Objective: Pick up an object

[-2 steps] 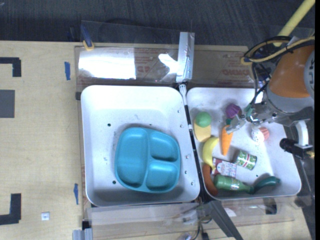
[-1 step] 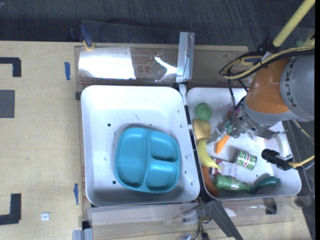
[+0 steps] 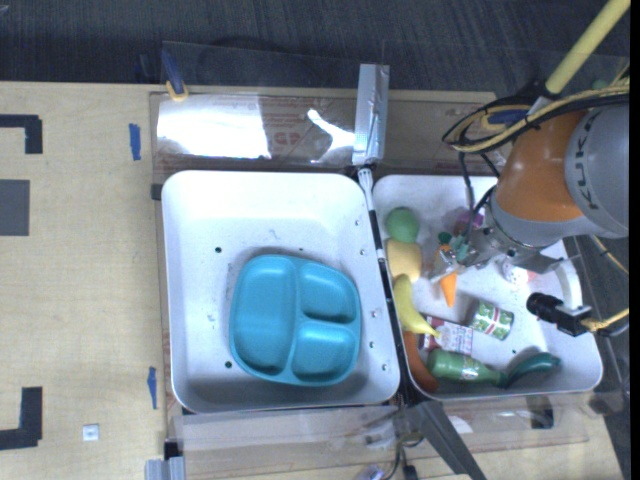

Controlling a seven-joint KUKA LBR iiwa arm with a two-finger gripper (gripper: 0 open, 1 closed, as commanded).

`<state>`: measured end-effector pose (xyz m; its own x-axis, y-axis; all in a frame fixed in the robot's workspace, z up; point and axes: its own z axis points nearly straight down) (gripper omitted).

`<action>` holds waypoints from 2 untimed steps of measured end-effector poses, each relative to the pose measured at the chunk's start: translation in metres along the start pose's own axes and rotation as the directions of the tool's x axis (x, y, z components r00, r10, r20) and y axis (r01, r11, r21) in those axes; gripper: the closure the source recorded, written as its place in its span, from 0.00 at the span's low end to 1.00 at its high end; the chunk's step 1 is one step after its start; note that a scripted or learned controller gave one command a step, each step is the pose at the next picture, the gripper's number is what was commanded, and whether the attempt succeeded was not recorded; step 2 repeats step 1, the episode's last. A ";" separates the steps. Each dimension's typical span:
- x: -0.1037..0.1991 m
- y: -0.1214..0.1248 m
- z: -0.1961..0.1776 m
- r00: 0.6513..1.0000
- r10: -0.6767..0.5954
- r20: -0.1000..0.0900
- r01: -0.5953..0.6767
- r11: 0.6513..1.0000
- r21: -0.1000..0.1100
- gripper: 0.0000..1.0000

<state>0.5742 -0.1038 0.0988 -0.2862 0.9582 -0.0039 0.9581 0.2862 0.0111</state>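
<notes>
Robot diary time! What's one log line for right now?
arm: over right bin | gripper: low among toys | plate: left bin

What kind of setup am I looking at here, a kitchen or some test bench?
Most likely a lab bench for robot picking trials, not a kitchen: two white bins side by side, the left bin holding a blue divided plate, the right bin full of toy food, and tape marks on the bench.

The gripper (image 3: pixel 462 251) sits low in the right bin (image 3: pixel 585 373), near that bin's back. Just left of it lie a round fruit (image 3: pixel 403 224) and a banana (image 3: pixel 408 303); in front of it lie a small can (image 3: pixel 492 320) and a bottle (image 3: pixel 462 369). Well to its left, in the left bin (image 3: pixel 190 218), rests a divided tray (image 3: pixel 296 318).
</notes>
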 end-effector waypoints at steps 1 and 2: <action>0.028 0.069 -0.087 0.953 0.304 0.000 -0.304 0.953 0.008 1.00; 0.028 0.069 -0.087 0.953 0.304 0.000 -0.304 0.953 0.008 1.00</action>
